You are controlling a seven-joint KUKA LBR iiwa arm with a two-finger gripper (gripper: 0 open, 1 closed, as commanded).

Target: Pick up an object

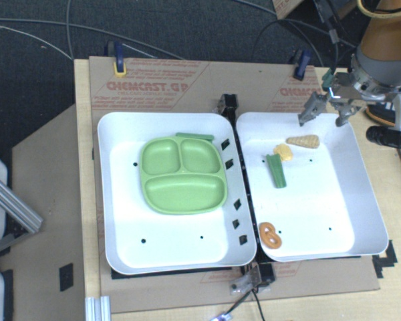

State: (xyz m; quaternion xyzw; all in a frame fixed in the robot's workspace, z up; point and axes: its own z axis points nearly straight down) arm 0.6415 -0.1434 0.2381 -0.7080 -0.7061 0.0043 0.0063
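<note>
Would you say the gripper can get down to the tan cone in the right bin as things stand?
Probably yes. The gripper, fingers open, hangs over the right bin's far edge, and the cone lies just below it in the view with nothing on it. The yellow piece sits close beside it.

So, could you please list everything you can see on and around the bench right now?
left bin: 1, white, left half of the bench
right bin: 1, white, right half of the bench
divided plate: 1, light green, middle of the left bin
green stick: 1, dark green, upper middle of the right bin
yellow piece: 1, yellow, at the green stick's top end
cone: 1, tan, just right of the yellow piece
pretzel: 1, orange, near left corner of the right bin
clamps: 2, blue, far edge of the board
gripper: 1, grey, fingers spread, above the right bin's far edge, holding nothing
</note>
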